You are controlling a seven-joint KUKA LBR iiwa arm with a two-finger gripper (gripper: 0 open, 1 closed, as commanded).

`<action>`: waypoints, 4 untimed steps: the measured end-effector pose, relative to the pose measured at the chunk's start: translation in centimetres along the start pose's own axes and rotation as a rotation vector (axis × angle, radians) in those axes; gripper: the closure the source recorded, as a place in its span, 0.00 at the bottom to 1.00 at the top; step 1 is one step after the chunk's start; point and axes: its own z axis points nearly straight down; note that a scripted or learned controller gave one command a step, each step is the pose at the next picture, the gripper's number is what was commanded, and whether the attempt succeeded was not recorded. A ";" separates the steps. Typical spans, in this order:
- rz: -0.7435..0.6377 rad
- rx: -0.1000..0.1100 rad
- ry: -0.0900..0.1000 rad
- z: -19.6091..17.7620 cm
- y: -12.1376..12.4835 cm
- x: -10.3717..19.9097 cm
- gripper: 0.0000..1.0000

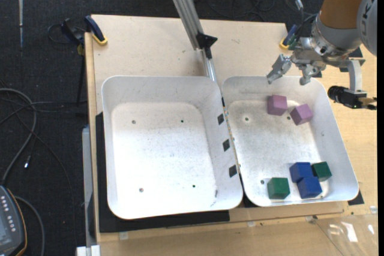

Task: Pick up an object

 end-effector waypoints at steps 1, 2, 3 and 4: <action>0.001 -0.003 0.001 12.4 -0.3 -1.5 0.00; 0.002 -0.003 0.001 11.6 -0.3 -1.5 1.00; -0.008 -0.007 0.004 4.0 0.7 9.2 1.00; 0.000 -0.001 0.002 4.4 0.5 8.6 0.00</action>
